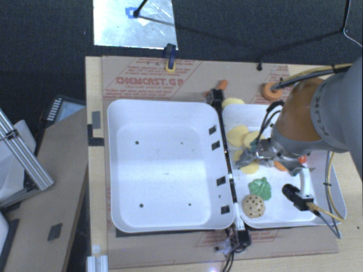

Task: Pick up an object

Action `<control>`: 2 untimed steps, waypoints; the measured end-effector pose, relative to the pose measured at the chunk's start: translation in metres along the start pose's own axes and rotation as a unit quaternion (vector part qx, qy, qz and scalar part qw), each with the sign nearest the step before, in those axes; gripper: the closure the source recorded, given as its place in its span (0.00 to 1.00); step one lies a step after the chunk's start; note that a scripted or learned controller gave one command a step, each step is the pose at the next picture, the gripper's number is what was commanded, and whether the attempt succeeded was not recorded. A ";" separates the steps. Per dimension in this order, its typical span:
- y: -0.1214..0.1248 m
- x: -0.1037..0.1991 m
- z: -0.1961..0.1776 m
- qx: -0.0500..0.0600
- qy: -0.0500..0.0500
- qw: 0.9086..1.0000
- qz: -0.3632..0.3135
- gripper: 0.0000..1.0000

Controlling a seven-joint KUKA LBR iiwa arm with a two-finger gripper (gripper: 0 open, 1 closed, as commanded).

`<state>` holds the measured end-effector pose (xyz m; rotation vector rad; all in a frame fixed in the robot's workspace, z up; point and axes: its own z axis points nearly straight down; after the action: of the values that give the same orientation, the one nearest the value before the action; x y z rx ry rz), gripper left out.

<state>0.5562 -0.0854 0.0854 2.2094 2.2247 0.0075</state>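
Camera view. The arm [317, 115] reaches in from the right and sets its jaws low over the right bin [334, 194], just above a yellow piece [250, 167]. Whether the jaws are spread or pressed together cannot be told.

Other candidates lie close by: a second yellow piece [238, 135], a green object [260, 187] and a speckled round disc [253, 205]. The left bin [164, 163] lies beside them.

A sound grasp probably calls for a straight descent centred on one piece, well apart from the bin's dividing wall, closing only once the piece sits between the jaws.

The table [153, 78] carries a brown board with red lettering. Dark carpet lies beyond it, with a shiny metal sheet [133, 13] on it.
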 end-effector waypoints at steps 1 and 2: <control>0.043 0.000 0.000 0.001 0.000 1.000 0.001 0.00; -0.002 -0.026 0.001 0.004 0.000 1.000 0.004 0.00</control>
<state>0.5539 -0.1112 0.0848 2.2227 2.2203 -0.0004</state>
